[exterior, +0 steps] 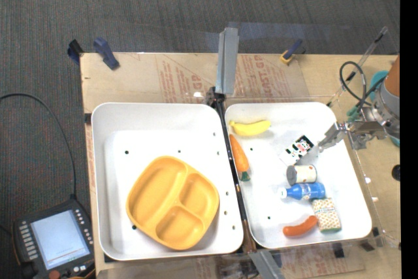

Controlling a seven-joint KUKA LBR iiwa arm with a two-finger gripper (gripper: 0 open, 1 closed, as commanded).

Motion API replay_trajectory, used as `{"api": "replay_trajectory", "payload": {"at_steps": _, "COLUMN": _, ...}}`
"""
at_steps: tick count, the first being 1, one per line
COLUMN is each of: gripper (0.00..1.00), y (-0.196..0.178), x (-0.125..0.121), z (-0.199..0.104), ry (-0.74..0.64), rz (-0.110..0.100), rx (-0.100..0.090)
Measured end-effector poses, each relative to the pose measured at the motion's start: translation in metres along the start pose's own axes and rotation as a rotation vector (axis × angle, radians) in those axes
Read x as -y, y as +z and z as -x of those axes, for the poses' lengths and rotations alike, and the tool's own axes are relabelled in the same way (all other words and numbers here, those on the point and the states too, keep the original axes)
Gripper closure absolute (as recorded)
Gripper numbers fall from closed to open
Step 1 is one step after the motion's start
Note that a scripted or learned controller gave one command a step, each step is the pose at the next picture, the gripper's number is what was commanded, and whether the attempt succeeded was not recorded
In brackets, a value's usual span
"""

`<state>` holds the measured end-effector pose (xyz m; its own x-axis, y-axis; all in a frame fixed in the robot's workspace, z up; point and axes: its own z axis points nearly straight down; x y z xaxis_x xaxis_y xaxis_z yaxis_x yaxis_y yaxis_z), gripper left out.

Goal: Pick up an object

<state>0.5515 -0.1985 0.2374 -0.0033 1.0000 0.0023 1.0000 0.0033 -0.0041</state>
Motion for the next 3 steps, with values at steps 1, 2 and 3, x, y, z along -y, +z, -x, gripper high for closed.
{"api": "replay_trajectory", "payload": {"at_steps": 1, "gripper": 0.00, "y": 0.152, "x": 0.043, "z": 0.001, "ry": 0.097, "rz": -0.001, "rx": -0.001}}
{"api": "replay_trajectory", "payload": {"at_steps": 2, "gripper": 1.00, "y": 0.143, "x": 0.044, "z": 0.001, "ry": 0.104, "rz": -0.003, "rx": -0.005}}
{"api": "replay_trajectory", "payload": {"at_steps": 3, "gripper": 1.00, "y": 0.078, "x": 0.062, "z": -0.047, "ry": 0.060, "rz": 0.001, "rx": 0.000}}
